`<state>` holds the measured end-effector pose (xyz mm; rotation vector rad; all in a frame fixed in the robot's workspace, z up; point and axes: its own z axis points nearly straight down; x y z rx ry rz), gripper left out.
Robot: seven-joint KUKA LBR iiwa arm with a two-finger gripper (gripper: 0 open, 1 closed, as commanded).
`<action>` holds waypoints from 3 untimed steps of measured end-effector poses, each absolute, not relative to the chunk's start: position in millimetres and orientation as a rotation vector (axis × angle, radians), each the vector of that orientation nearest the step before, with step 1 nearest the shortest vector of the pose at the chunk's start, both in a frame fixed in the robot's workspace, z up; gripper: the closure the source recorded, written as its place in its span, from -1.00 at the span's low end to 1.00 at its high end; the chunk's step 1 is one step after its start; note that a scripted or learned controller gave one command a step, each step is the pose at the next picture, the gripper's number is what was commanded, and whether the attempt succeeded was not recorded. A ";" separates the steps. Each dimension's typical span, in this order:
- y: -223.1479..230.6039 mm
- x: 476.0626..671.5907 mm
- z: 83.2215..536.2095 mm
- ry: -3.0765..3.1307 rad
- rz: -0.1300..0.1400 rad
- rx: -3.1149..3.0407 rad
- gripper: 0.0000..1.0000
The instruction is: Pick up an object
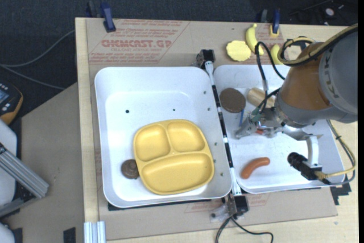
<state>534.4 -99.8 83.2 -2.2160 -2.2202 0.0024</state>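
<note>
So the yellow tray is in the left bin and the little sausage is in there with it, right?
Not quite. The yellow tray is in the left bin, but the sausage lies in the right bin, near its front edge. The camera view shows it.

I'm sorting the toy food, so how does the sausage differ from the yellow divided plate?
The sausage is small, slim and orange-red; the yellow divided plate is broad and pale yellow. The sausage lies in the right bin, the plate in the left bin. Both rest flat near their bins' front edges.
</note>
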 end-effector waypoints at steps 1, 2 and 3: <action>-120.2 581.3 84.9 -2.226 -0.002 -2.223 -1.00; -119.1 579.6 94.9 -2.224 -0.002 -2.222 1.00; -17.8 589.9 191.0 -2.239 -0.017 -2.211 1.00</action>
